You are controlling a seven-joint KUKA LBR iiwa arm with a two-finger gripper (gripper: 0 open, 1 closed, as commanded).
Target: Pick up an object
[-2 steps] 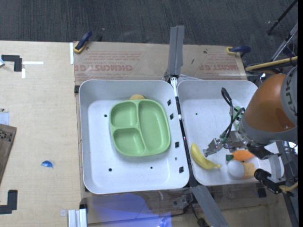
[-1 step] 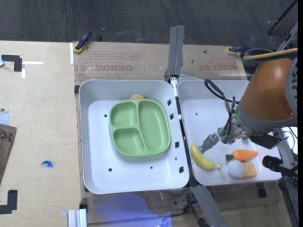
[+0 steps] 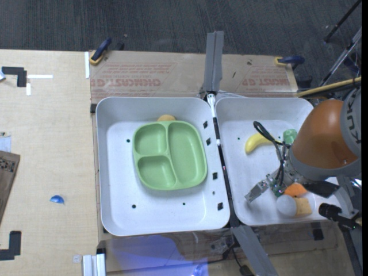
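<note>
Camera view: left bin (image 3: 115, 171) holds green tray (image 3: 170, 154).

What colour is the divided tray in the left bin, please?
Light green; the divided tray shows in the camera view.

You have two bins side by side on the counter (image 3: 46, 154). The left bin (image 3: 115, 200) holds a three-compartment plate (image 3: 171, 154) at its middle, with a small rounded object (image 3: 166, 118) tucked just behind the plate's far edge. In the right bin (image 3: 241, 154), a banana (image 3: 257, 143) lies toward the rear, left of the arm (image 3: 325, 134). The arm stands over that bin's right half, its claw (image 3: 265, 186) low near the bin's front centre. Just right of the claw, a ball (image 3: 286, 204) and a small block (image 3: 303, 207) lie touching at the front. A cardboard sheet (image 3: 149, 73) lies behind both bins.
</note>
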